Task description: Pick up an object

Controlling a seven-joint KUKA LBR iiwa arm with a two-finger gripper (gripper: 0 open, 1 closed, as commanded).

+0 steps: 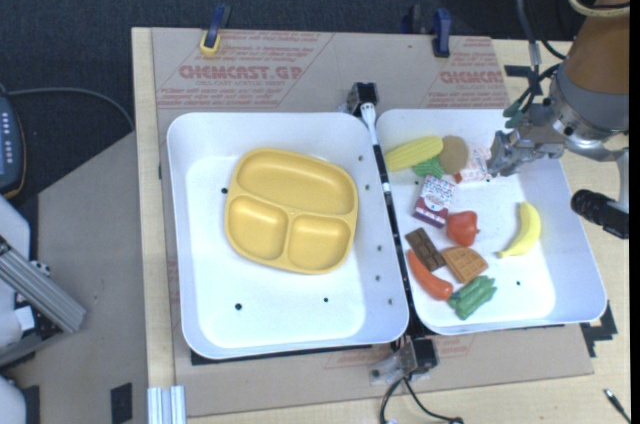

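While claw (500,157) state unreadable, curved banana (526,229) lies beside ridged corn (413,152).

The right bin (585,287) held the objects. A corn cob (413,152), yellow with a green end, lay at the upper left, touching a round tan cookie (454,152). A red-and-white packet (435,197) lay below them. A red pepper (462,228) lay just beside the packet. A chocolate bar (424,249) touched a tan waffle (465,263). An orange carrot (429,277) lay near the left wall. Green beans (473,296) lay below the waffle. A banana (525,230) lay apart, toward the right.
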